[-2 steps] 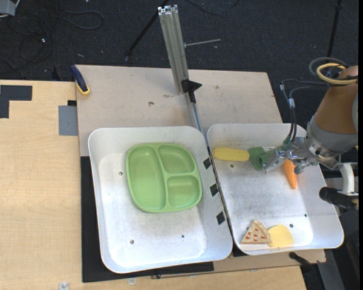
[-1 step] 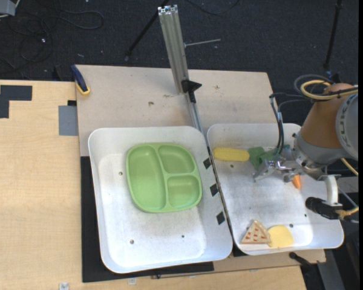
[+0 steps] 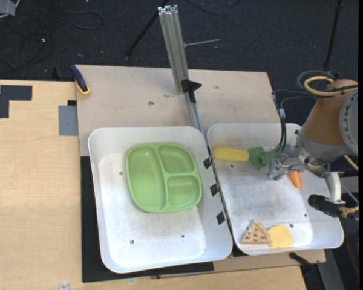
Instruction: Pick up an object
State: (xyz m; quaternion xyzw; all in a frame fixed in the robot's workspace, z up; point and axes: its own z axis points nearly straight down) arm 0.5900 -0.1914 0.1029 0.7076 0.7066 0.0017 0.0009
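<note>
**Camera placement**

Single fixed view, set above the bench [image 3: 169, 95] and angled down from the near side. Both bins, left [image 3: 109, 234] and right [image 3: 254, 216], lie fully in frame at middle distance; the arm [image 3: 327, 122] enters from the right.

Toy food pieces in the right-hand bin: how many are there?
4: corn cob at the far left, carrot by the gripper, waffle slice and yellow piece at the near edge. The arm may hide more.

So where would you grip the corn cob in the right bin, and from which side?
Grip the corn cob across its narrow middle, coming straight down from above. It lies flat and lengthwise left to right on the bin floor, with its long sides free and a green toy at its right end.
</note>
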